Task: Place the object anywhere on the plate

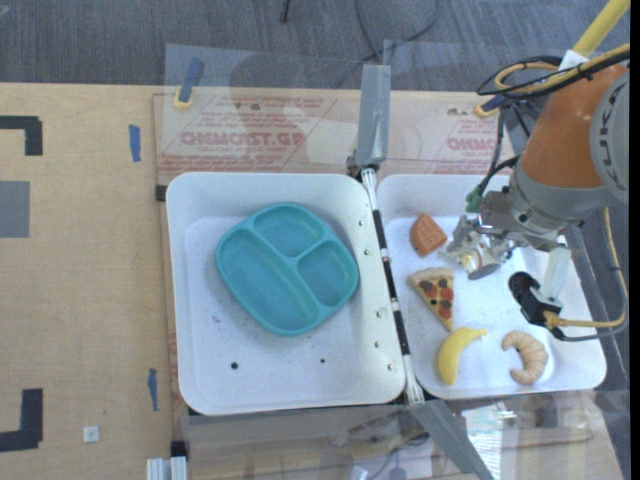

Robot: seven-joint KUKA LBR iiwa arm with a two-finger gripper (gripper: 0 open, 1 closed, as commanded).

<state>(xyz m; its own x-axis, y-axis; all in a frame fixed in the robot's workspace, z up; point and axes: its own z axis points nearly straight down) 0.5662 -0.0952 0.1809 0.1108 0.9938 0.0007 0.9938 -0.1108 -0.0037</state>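
Reaching in from the right, the grey arm (pixel 575 128) with its orange band is being held over the right bin (pixel 590 363), and the gripper (pixel 478 253) is being kept low above that bin's upper middle; whether it is wide or narrow cannot be told, since its tip is blurred against the white floor. Nothing is being seen carried by it. Just to its left, an orange waffle-like piece (pixel 428 234) is lying on the bin floor. Below the gripper, a pizza slice (pixel 434 293) is lying flat, and further toward the front edge a yellow banana (pixel 455 352) and a tan croissant (pixel 527 355) are resting side by side, apart from each other. In the left bin (pixel 200 368), a teal plate (pixel 287 267) with three compartments is being shown slightly turned, with nothing lying on it.
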